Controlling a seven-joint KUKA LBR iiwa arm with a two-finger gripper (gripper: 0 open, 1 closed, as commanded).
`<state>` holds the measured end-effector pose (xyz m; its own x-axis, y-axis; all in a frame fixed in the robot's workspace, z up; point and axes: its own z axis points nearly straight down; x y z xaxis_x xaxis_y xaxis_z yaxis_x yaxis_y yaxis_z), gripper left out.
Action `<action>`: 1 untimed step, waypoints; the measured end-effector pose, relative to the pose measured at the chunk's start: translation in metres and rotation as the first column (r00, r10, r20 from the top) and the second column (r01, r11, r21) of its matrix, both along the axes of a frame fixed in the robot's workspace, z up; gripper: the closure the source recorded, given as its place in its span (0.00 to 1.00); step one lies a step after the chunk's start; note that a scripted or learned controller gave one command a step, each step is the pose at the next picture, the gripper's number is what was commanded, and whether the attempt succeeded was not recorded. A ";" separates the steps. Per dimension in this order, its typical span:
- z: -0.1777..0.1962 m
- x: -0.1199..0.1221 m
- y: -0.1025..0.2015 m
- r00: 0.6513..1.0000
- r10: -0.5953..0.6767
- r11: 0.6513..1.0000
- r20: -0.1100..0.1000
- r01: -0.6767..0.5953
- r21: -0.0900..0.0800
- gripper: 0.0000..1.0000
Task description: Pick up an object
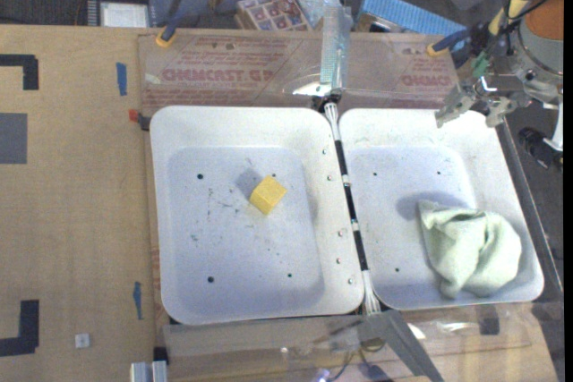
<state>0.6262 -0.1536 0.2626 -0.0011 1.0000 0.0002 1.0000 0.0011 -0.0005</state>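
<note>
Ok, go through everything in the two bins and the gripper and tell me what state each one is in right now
Yellow block: lying loose near the middle of the left bin, nothing touching it.
Pale green cloth: crumpled in a heap in the right bin's lower right part.
Gripper: above the right bin's upper right corner, fingers spread, holding nothing.

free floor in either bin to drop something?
Left bin: bare all around the yellow block near its centre; widest toward the near and left walls. Right bin: floor bare from the divider across to the pale green cloth, which crowds the near right corner. The gripper hangs over the far right rim.
</note>
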 end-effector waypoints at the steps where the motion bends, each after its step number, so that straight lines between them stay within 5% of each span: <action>1: -0.047 -0.035 0.011 0.998 0.061 0.998 0.000 -0.061 0.000 0.00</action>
